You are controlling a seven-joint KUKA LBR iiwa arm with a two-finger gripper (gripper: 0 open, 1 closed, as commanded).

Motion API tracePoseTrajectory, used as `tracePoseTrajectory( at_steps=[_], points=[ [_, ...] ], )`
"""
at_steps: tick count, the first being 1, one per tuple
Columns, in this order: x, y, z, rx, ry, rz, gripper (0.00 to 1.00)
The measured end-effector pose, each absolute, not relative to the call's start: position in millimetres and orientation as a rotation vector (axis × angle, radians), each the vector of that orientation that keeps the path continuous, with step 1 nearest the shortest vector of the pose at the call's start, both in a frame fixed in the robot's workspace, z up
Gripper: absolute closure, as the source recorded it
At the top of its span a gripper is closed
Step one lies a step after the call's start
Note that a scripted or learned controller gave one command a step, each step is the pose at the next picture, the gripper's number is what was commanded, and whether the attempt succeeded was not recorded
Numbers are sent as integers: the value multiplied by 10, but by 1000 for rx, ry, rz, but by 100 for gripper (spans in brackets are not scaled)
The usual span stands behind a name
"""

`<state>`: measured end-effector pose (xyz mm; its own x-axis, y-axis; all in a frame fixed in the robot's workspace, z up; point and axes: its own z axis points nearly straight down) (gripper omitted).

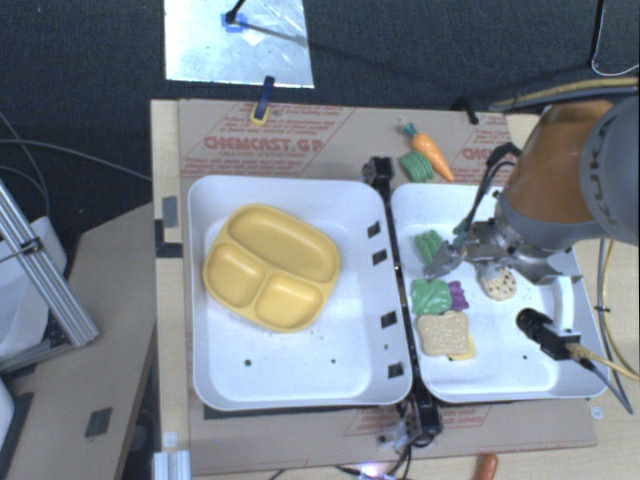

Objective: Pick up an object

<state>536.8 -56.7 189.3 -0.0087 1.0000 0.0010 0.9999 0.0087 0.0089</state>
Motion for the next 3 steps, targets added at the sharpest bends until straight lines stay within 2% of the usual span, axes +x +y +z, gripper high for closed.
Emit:
tracePoseTrajectory(
  at_steps=[1,2,3],
  points=[
    [4921,-220,2238,2214,2230,5,0],
    [4881,82,3078,2207,2227,14,0],
    [4870,714,3344,2208,2234,8,0]
  ],
)
